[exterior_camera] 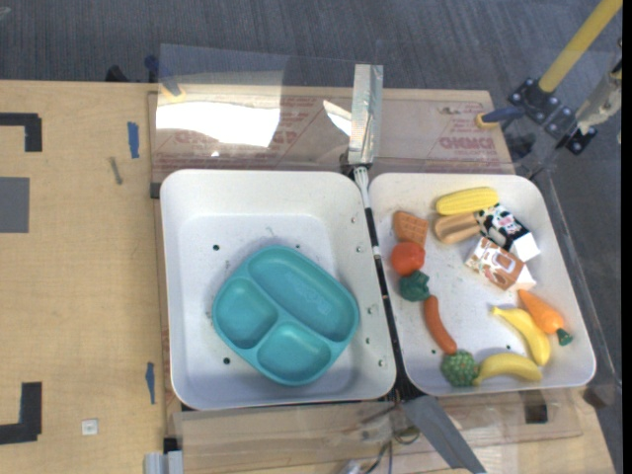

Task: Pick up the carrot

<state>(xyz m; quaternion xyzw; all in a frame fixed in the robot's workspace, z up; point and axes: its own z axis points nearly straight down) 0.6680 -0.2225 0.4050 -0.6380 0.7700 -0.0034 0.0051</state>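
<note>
Lying in the right bin, toward its near right corner, the carrot is an orange cone whose green stem end points to the near right, close to the bin's right wall. Its left flank is touching or just beside a banana, and a second banana lies nearer still, along the near edge, with a piece of broccoli at its left tip. Just far of the carrot sits a small orange-and-white carton, and beyond that a black-and-white carton. At the far side of this bin are a corn cob and a hot dog side by side. Along the left wall, well apart from the carrot, run a waffle piece, a tomato, a green leafy piece and a long red-orange piece slanting toward the broccoli. In the left bin rests a teal divided plate, set slightly toward the near side.
</note>
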